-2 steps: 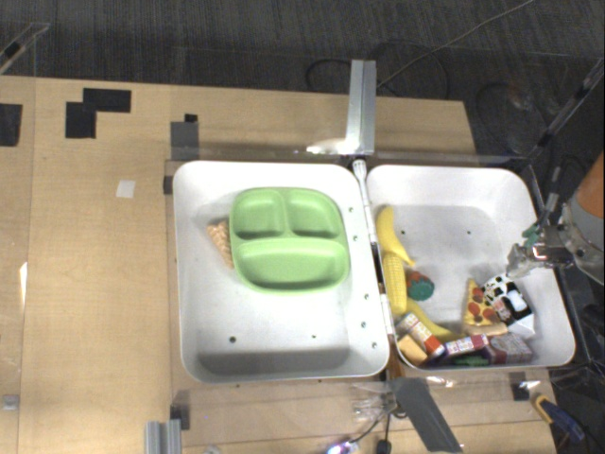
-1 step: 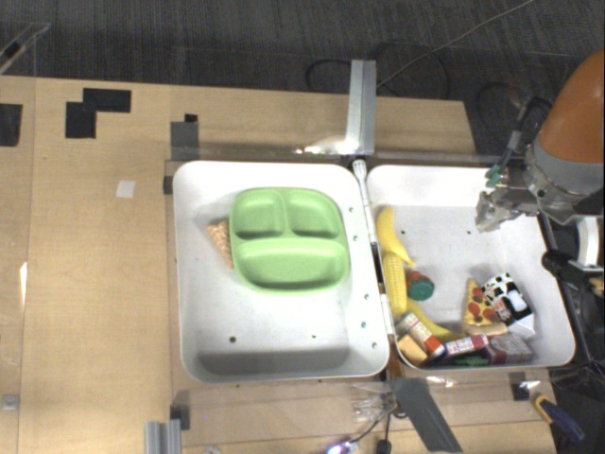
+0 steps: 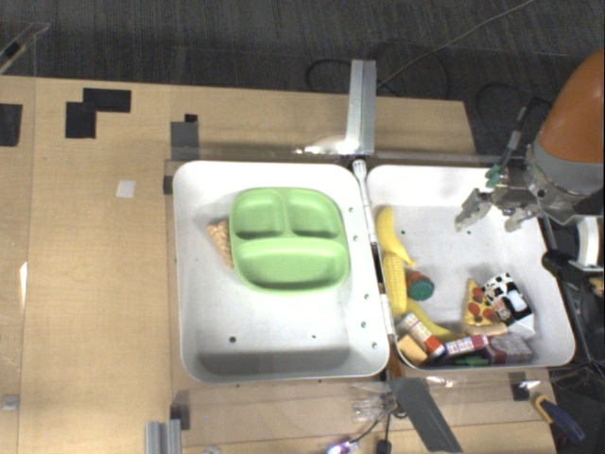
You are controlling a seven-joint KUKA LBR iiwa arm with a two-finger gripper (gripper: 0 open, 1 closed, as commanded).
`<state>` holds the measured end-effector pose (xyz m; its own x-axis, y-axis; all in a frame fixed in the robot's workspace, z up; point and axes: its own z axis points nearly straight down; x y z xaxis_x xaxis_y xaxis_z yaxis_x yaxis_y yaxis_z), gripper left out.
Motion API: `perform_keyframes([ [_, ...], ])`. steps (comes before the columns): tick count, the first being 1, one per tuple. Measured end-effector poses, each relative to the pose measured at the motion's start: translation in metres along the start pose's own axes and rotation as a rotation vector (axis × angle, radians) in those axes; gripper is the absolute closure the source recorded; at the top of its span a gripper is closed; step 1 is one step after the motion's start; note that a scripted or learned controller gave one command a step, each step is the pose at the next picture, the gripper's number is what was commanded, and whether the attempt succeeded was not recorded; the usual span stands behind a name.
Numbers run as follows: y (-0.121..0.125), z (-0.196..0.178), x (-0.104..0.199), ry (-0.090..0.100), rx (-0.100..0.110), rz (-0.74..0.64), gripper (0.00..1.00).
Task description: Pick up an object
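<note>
Tool (image 3: 493, 212) hangs with fingers apart over the right bin (image 3: 430, 189), holding nothing.

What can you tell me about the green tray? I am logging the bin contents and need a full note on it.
The green tray is a light green divided plate, plastic by its look, with rounded corners: two small compartments along its far side and one wide compartment along its near side, all bare. It lies flat, right way up, in the left bin, toward the far half. A tan, grainy object pokes out from under its left edge.
</note>
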<state>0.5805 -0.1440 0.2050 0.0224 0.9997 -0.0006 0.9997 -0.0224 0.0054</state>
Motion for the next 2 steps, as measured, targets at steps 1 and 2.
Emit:
perform_keyframes([
  [1,-0.021,0.067,-0.017,0.0,0.001,-0.164,0.0],
  [2,-0.041,0.113,-0.038,-0.002,-0.01,-0.297,0.0],
])
